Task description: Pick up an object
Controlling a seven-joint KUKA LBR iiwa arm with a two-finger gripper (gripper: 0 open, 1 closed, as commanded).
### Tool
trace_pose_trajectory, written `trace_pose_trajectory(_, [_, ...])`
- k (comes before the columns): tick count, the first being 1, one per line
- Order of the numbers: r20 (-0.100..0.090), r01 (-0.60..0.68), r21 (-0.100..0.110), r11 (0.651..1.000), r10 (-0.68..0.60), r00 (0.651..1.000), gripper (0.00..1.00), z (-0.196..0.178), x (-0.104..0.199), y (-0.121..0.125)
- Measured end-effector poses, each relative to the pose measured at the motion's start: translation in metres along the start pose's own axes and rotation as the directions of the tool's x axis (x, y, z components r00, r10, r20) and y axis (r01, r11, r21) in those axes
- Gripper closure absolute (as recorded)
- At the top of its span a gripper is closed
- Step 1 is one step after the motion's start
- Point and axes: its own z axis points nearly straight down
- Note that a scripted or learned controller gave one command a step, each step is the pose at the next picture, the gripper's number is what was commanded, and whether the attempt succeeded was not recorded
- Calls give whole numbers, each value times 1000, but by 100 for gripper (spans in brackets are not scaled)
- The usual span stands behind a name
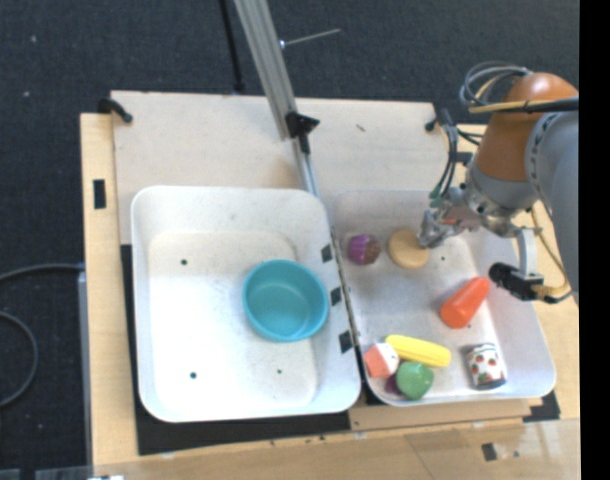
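Tan disc in right bin, arm reaching down, fingers touching its edge, grip unclear

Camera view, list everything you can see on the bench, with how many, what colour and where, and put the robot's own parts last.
bins: 2, white, side by side on the bench
bowl: 1, blue, left bin, toward its right side
ball: 1, purple, right bin, far left part
disc: 1, tan, right bin, beside the gripper
cylinder: 1, orange, right bin, middle right, lying tilted
banana-shaped toy: 1, yellow, right bin, near edge
round toy: 1, green, right bin, near edge
small block: 1, pink-orange, right bin, near left corner
can: 1, white and red, right bin, near right corner
gripper: 1, grey, low over right bin's far side
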Motion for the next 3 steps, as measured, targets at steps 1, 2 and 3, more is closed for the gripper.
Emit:
trace_pose_trajectory(1, [-5,2,1,1000,-2,1000,100,-63,3,-3])
trace_pose_trajectory(2, [-5,4,2,1000,-4,1000,100,-108,6,1])
trace_pose_trajectory(3, [-5,5,3,1000,-5,1000,100,-147,5,2])
